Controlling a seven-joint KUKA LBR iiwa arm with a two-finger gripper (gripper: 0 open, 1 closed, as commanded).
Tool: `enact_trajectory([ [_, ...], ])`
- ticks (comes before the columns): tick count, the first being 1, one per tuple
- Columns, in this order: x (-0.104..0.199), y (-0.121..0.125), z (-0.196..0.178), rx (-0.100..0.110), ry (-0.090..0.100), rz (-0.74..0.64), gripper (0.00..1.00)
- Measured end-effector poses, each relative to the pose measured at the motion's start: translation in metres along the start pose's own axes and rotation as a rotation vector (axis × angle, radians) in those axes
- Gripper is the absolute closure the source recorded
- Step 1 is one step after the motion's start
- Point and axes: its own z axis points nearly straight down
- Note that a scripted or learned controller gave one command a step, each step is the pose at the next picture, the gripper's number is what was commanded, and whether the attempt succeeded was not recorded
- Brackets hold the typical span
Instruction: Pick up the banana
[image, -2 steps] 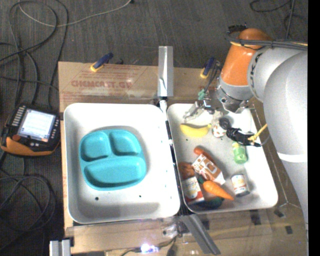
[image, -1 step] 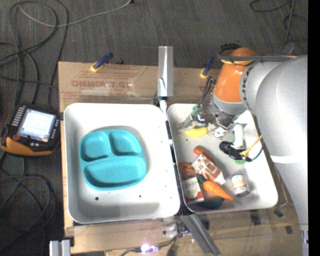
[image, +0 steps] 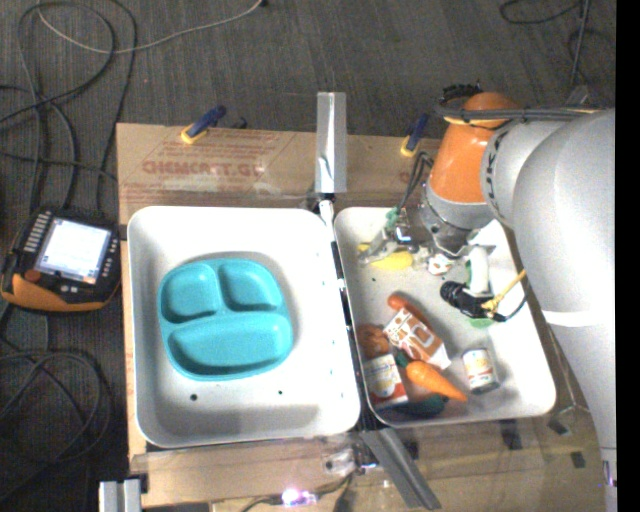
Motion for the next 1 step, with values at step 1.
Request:
enact_trajectory([
  [1, 0.0645, 0.0164, -0.0866, 0.007, 0.0, 0.05, 1.0],
])
